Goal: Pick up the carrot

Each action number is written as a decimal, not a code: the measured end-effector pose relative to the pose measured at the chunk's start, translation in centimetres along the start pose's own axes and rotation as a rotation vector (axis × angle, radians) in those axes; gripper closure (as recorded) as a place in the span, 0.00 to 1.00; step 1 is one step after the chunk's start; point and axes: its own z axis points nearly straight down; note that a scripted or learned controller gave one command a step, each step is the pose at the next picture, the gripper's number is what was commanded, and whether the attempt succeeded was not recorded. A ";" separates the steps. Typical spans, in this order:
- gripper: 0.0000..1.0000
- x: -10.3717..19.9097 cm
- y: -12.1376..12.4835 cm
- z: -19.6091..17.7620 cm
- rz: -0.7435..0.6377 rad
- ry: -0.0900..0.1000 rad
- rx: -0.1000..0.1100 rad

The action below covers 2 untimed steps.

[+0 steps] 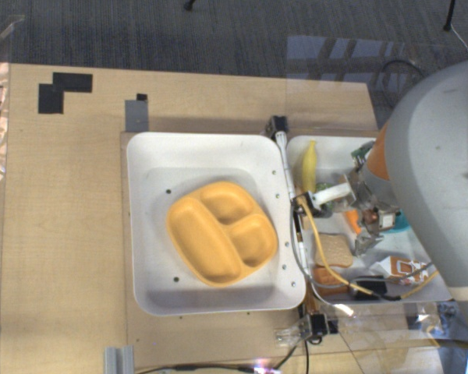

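Observation:
The carrot (352, 219) shows as a small orange piece in the middle of the right bin (333, 146), mostly hidden under the gripper. My gripper (366, 229) is low in this bin, directly over the carrot's right part. The big grey arm covers the bin's right side. Whether the carrot sits between the fingers is hidden from this view.
In the right bin, a yellow banana (308, 166) lies at the back left. A toast slice (336, 248) and a brown bread piece (327, 275) lie at the front left, with a white printed packet (406, 269) at the front right. The left bin (148, 209) holds a yellow divided plate (221, 231).

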 end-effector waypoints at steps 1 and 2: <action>1.00 0.3 -0.1 -1.3 -0.016 0.005 0.001; 1.00 -6.3 -1.1 -0.4 -0.359 0.009 -0.003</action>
